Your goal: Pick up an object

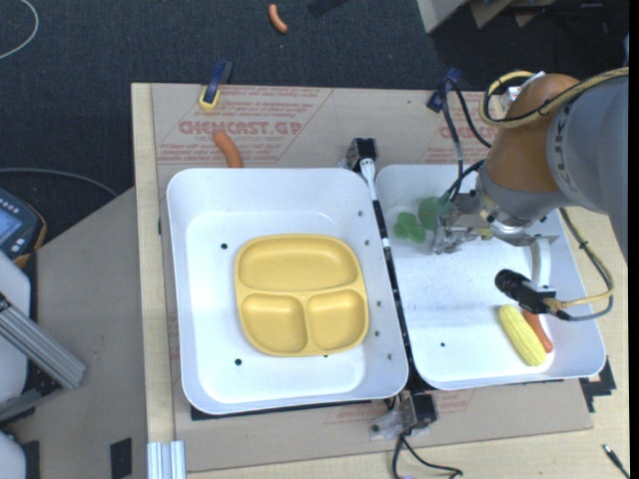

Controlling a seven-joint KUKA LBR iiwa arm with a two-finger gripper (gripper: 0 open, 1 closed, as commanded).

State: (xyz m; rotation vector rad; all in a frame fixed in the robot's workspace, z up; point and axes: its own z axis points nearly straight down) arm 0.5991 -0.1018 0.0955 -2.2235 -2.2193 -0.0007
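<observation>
Your jaws (446, 236) sit low in the right bin (469, 362) – the green toy (411, 226) lies just beside them at 9 o'clock. Can't tell whether they're spread or pinching – too blurry.

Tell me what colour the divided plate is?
Yellow; the divided plate shows clearly in the camera view.

Bright, even overhead light; the white bins (200, 267) glare slightly, shadows stay soft, and the picture looks mildly grainy throughout.
</observation>
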